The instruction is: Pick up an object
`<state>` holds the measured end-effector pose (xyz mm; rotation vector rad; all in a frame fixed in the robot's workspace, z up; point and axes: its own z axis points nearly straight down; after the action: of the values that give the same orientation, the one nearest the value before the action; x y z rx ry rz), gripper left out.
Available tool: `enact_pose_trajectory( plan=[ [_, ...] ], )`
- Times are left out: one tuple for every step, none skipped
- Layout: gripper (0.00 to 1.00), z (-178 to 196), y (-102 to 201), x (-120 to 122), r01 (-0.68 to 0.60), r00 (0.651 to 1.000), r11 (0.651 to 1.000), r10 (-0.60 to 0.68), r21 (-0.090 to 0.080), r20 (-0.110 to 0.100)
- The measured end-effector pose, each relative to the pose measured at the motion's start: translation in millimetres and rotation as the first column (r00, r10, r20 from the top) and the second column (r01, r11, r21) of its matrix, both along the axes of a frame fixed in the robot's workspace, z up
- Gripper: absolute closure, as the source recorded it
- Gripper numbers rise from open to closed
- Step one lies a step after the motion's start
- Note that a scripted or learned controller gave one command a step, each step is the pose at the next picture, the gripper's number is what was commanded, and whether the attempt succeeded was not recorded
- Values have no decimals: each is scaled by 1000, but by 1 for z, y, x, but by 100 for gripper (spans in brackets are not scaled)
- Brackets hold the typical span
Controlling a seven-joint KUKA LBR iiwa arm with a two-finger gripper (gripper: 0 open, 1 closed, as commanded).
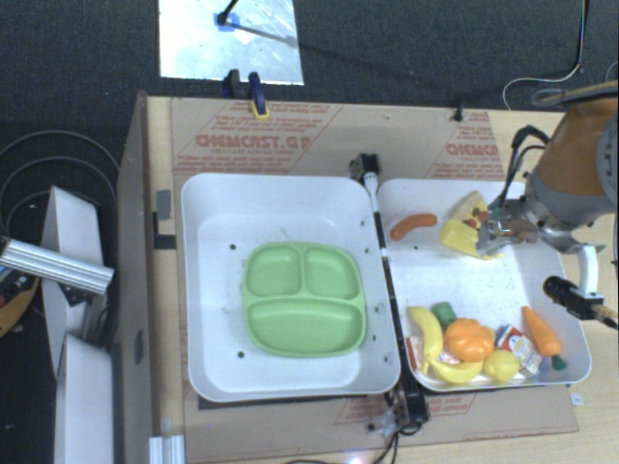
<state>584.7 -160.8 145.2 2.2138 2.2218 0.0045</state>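
Gripper (pixel 493 228): low in the right bin (pixel 484 278), at the far side, touching or just over the yellow wedge (pixel 462 230); whether it is released or clenched cannot be told, and nothing is seen between its parts.

Yellow wedge: lies flat near the right bin's far wall, long axis slanting from far-right to near-left, pointed end toward the far wall, broad end toward the divider.

Sausage (pixel 414 225): just beside the wedge on its left, long axis roughly across the bin.

Risks, judged: a closing grip set along the slant may slip off the tapering faces; a push may slide the wedge into the sausage or against the wall.

Green tray (pixel 305 298): left bin (pixel 213 259), well apart.
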Motion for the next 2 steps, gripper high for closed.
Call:
enact_pose_trajectory(
  plan=[
    [100,20,-40,11,4,1000,1000,-4,-1,-1],
    [100,-36,-33,35,2,1000,1000,-2,1,-1]
  ],
)
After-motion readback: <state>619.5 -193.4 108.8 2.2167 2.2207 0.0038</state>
